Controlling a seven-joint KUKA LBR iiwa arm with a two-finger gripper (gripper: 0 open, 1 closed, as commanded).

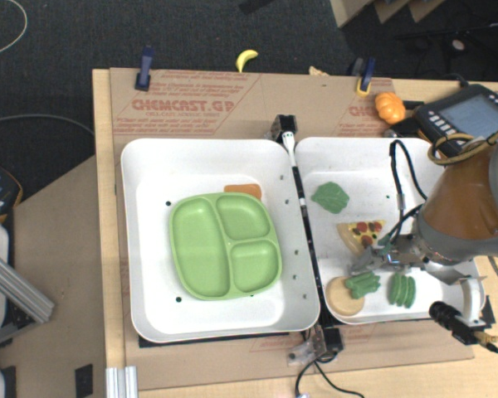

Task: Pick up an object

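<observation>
bench (191, 106): two white bins, dark floor beyond | my gripper (372, 265) low in right bin (361, 160) (near side) | fingers: cannot tell

Around the pizza slice (362, 234): open bin floor above, beyond the green leaf (330, 196). Below it, the cookie (342, 298), broccoli (363, 284) and green pods (402, 290) crowd closely (little passage between).

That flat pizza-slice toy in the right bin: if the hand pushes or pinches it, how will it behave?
The flat triangular pizza-slice toy lies flush on the floor of the right white bin, so it will probably slide rather than roll or tip. Its low profile gives fingers little edge to pinch; a grab may slip off. It looks like a small, light play-food piece, likely rigid, though the material cannot be confirmed.
</observation>
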